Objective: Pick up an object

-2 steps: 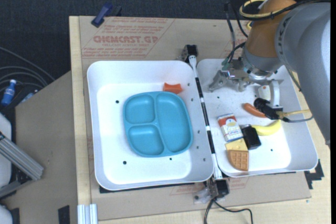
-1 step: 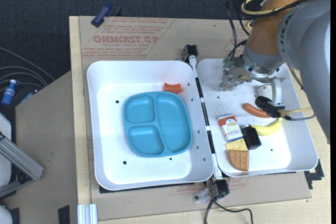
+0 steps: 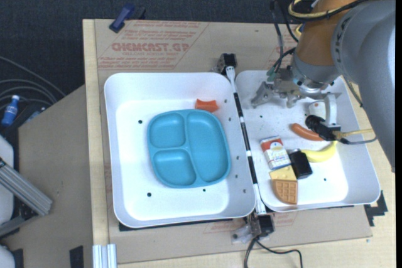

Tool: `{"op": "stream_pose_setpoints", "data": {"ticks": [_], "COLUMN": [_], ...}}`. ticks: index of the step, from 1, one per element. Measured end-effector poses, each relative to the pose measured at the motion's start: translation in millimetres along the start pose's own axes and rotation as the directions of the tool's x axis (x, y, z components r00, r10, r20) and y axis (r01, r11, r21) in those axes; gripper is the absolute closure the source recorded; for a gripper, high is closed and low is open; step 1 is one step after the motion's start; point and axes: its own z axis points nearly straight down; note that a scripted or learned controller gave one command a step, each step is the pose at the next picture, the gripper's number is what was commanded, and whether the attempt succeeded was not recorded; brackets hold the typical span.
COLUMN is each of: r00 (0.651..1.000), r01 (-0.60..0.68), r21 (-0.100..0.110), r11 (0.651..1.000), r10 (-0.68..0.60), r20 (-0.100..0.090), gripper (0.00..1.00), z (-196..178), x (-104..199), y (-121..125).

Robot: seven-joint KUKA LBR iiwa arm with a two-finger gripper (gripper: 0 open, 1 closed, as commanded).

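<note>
Beside the hot dog (image 3: 306,131): banana (image 3: 321,153), black block (image 3: 301,164), waffle (image 3: 284,186)

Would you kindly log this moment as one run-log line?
gripper: over right bin, upper left, nothing between fingers | right bin: sausage, banana, carton, waffle | left bin: blue plate

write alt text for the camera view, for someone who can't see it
A grey and orange robot arm's gripper hovers over the right bin, which holds a hot dog, banana, small carton and waffle. The left bin holds a blue divided plate.
</note>
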Motion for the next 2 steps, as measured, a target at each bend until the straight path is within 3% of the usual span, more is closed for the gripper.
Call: {"op": "stream_pose_setpoints", "data": {"ticks": [1, 2], "r00": [1.0, 1.0], "r01": [0.002, 0.002], "r21": [-0.003, -0.005], "r11": [1.0, 1.0], "r10": [-0.002, -0.002], "r20": [0.001, 0.001], "gripper": [0.0, 1.0], "z": [10.2, -0.6], "x": [-0.1, 0.3], "y": [18.5, 19.3]}}
